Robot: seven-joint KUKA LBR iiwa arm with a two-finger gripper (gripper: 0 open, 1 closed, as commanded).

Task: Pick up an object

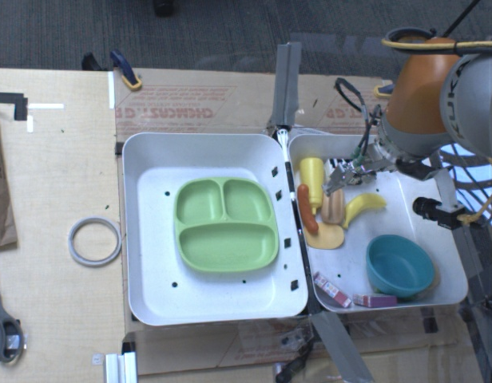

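My gripper (pixel 339 184) hangs low in the right bin (pixel 446 294), at the bin's upper left part. It sits just above a tan wooden block (pixel 334 207) and between a yellow cylinder (pixel 311 174) and a yellow banana (pixel 364 207). A red sausage (pixel 308 209) lies along the bin's left wall, with a tan flat piece (pixel 326 236) below the block. A blue bowl (pixel 399 266) rests at the lower right of the same bin. Nothing shows as lifted by the gripper.
The left bin (pixel 142 214) holds a green divided plate (pixel 226 224). Small pink and purple packets (pixel 342 295) lie at the right bin's front edge. A grey ring (pixel 95 240) and a clamp (pixel 126 70) lie on the bench outside the bins. Cables hang at the right.
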